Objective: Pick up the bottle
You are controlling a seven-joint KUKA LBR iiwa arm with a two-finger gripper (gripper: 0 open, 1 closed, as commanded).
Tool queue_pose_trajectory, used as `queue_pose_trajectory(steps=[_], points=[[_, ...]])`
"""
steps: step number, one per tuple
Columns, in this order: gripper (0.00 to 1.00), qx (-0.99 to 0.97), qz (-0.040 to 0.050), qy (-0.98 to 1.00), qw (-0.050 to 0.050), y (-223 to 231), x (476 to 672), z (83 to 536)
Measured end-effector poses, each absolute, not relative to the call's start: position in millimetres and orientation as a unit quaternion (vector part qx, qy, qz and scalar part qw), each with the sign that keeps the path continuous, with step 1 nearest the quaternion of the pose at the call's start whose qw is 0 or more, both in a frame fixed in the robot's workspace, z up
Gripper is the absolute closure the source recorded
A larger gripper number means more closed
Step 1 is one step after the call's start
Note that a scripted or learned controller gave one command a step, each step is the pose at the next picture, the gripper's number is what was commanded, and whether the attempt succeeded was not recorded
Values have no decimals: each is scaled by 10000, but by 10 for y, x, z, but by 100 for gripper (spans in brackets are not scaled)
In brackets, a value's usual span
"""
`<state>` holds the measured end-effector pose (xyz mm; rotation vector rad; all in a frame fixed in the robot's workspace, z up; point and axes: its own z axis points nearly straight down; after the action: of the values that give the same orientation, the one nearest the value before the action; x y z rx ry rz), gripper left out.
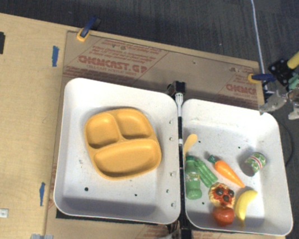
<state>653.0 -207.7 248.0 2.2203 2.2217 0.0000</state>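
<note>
Claw (281,108) at the upper right, hovering above the far right corner of the right bin (283,167), just outside its rim. Two pale fingertips point down with a clear gap between them: spread apart, nothing between them. Orange-yellow band of the arm runs off toward the top right corner.

Bottle (193,177): green, lying on its side on the floor of the right bin, close to the bin's left wall. A second green piece (206,173) lies against it on its right; whether this is part of the same bottle cannot be told. Bottle well apart from the claw.

Other contents of the right bin: a small pale yellow item (190,142) near the left wall above the bottle; a carrot (227,171) at centre; a small green-and-white can (255,161) toward the right; a banana (245,203) at lower right; a red tomato (224,215) beside it; a multicoloured toy (222,194) just above the tomato.

Left bin (72,143) holds a yellow divided plate (123,142) with three compartments, upright.

Both bins rest on a brown sheet on the worktop (7,121), with blue tape marks near it.
</note>
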Motion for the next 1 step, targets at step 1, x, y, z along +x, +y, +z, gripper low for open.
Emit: queue_pose_trajectory(steps=[1], points=[[0,6641,4,7477,2,-1219,6530,1364]])
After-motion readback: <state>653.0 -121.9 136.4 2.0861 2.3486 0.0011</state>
